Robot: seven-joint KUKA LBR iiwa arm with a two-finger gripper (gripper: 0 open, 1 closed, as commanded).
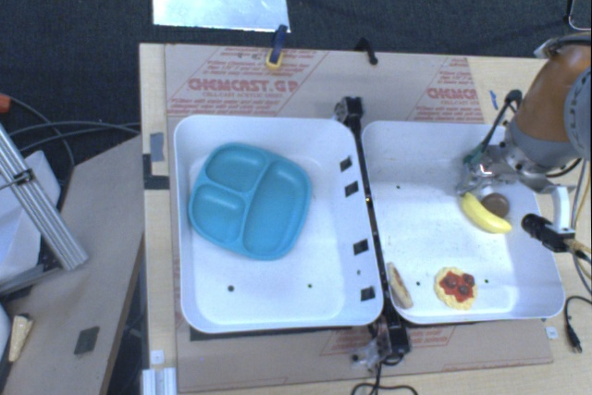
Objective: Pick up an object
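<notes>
Camera view: the hand (478, 173), finger state indeterminate, is positioned in the right bin (416, 291) touching the banana (485, 214).

Plate (250, 201) in left bin (277, 132). Right bin (416, 143): banana (485, 214) beside my claw (479, 179), pizza (455, 287) and hotdog (400, 285) nearer front.

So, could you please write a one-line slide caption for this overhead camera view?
KUKA gripper poised over a banana in the right bin; blue divided plate in the left bin.
</notes>
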